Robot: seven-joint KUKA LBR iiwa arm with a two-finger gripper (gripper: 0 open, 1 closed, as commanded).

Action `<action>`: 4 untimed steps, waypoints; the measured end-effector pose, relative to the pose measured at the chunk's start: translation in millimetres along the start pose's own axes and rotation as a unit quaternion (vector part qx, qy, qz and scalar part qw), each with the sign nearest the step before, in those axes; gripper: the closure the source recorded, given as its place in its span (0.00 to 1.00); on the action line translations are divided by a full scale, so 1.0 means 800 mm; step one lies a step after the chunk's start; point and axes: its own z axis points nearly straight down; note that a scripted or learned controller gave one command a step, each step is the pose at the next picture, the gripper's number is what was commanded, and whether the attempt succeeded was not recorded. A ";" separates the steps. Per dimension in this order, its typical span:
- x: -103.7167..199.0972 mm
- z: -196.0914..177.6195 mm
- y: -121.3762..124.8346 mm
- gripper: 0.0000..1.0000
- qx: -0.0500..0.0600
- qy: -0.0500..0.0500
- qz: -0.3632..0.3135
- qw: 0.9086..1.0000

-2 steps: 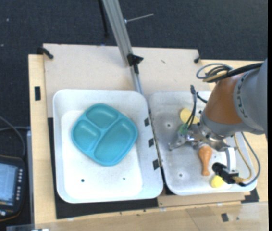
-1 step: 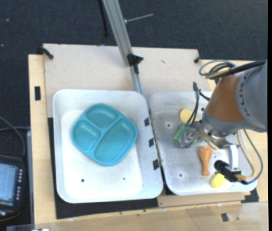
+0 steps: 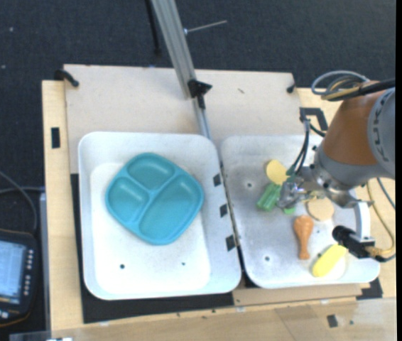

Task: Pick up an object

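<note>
Apparently gripper [image 3: 288, 194] touching green object [image 3: 268, 197], right bin [image 3: 251, 162]

Divided plate [image 3: 155, 207] in left bin [image 3: 91, 155]; toy foods [image 3: 303, 234] in right bin [image 3: 247, 162].

Glossy teal plastic tray [image 3: 155, 197]; matt white bins [image 3: 94, 155]; bare wood bench [image 3: 130, 98].

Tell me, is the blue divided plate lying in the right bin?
No, the blue divided plate lies in the left bin, while the right bin holds small toy foods.
</note>
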 end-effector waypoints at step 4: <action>0.128 -0.094 0.037 1.00 0.002 0.001 -0.007 1.000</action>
